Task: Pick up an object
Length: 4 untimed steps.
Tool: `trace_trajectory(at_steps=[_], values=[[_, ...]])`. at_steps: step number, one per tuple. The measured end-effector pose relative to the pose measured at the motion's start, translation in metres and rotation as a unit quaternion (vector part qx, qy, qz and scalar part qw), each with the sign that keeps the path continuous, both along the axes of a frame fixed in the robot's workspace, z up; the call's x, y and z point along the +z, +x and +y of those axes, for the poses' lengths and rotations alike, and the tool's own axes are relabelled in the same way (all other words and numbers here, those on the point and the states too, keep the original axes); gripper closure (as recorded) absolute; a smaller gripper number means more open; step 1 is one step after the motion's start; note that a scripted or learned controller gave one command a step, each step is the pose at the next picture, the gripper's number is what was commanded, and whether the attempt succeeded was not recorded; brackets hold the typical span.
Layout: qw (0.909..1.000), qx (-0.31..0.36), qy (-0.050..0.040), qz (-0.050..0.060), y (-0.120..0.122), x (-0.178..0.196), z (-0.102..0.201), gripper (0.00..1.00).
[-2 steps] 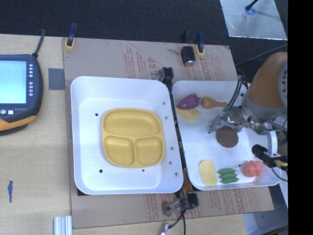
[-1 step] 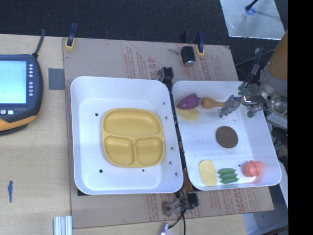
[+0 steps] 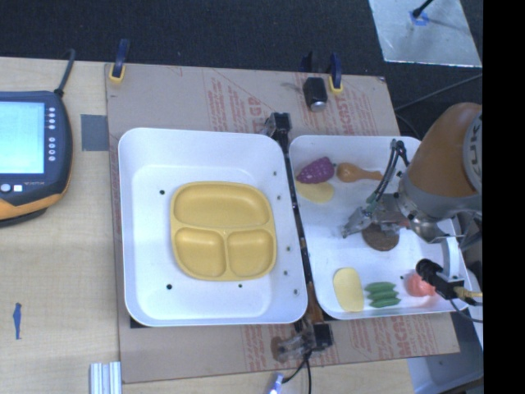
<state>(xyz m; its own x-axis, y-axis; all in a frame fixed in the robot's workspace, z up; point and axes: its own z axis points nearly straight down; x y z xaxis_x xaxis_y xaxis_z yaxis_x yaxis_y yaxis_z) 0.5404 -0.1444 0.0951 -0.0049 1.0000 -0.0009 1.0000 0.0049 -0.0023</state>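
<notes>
My gripper (image 3: 367, 219) hangs low in the middle of the right bin (image 3: 324, 302), reaching in from the right under the orange band of the arm. A brown round object (image 3: 381, 239) lies right beneath it, partly hidden by the gripper. At the back of this bin sit a purple piece (image 3: 316, 170), a pale yellow piece (image 3: 317, 193) and a tan spoon-shaped item (image 3: 358, 171). Along the front lie a yellow block (image 3: 348, 289), a green pod-like item (image 3: 381, 294) and a pink-red item (image 3: 420, 285).
The left bin (image 3: 148, 294) holds a yellow divided plate (image 3: 223, 229). A teach pendant (image 3: 29, 154) rests on the bench at far left. Clamps and cables sit at the bins' back (image 3: 316, 91) and front (image 3: 299, 343) edges.
</notes>
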Motion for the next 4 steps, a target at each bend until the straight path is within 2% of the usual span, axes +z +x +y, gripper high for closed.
trace_trajectory(at_steps=[1, 2, 3, 4], values=[[1.0000, 0.000, -0.0011, -0.003, 0.016, -0.001, 0.015, 0.00], [1.0000, 0.001, -0.0007, -0.003, 0.016, -0.001, 0.006, 0.00], [1.0000, 0.000, -0.0009, -0.002, 0.038, -0.001, 0.016, 0.00], [1.0000, 0.001, -0.0012, -0.002, 0.035, -0.001, 0.023, 0.00]])
